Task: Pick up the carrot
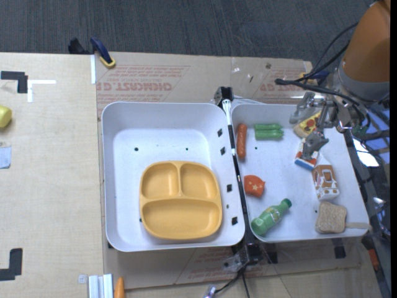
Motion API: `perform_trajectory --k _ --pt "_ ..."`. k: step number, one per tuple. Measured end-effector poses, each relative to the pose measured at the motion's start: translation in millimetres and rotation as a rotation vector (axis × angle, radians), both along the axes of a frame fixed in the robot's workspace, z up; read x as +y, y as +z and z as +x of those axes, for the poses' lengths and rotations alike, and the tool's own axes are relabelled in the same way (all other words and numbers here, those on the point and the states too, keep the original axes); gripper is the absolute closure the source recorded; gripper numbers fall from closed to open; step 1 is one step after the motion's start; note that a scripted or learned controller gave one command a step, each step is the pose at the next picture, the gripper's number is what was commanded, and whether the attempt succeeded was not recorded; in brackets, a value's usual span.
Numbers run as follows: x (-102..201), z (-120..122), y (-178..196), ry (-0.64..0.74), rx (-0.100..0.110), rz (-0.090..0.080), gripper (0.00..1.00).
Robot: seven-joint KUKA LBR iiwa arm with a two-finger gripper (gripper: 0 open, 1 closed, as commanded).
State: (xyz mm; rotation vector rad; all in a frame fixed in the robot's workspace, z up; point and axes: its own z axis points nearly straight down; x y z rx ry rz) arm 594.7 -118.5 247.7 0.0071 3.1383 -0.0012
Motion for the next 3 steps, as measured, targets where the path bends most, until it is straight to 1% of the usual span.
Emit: perform_trajectory --k 1,2,3 --pt "35.5 -83.6 -56.5 0.180 0.003 0.001 0.00" --pt "126.0 -78.5 -56.4 0.164 0.002 0.002 0.00" --pt "167.1 -96.0 -56.4 0.111 0.003 0.000 0.00"
